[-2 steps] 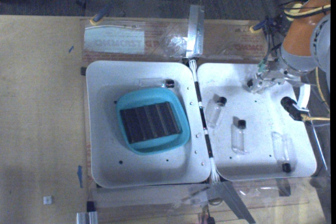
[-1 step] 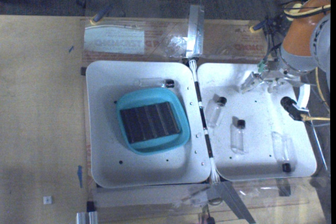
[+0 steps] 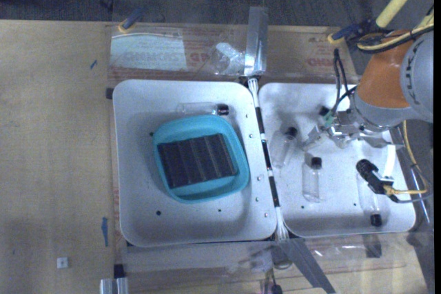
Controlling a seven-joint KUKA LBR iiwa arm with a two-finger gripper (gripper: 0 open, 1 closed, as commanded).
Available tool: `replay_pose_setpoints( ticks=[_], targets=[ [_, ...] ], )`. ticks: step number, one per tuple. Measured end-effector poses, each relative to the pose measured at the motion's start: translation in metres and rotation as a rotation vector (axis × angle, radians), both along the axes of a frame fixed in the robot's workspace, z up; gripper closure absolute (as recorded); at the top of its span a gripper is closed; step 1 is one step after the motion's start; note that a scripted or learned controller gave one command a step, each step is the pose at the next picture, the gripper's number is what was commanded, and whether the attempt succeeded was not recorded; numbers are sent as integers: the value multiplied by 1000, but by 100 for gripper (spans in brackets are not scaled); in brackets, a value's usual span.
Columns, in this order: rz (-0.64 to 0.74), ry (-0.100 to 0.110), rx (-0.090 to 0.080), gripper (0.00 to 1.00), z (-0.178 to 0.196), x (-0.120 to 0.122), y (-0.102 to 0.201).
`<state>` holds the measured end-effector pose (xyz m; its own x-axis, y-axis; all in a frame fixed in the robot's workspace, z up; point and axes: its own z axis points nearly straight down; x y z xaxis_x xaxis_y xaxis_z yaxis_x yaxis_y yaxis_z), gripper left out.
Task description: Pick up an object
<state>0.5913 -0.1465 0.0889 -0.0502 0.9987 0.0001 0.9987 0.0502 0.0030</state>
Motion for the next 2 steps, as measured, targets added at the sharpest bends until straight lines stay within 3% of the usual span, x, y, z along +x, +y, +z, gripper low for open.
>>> replay_pose_setpoints(
  ticks=[1,2],
  targets=[
    [39,12,18,0,0,65,-66],
    [39,20,-2,0,-3,71,-53]
  ],
)
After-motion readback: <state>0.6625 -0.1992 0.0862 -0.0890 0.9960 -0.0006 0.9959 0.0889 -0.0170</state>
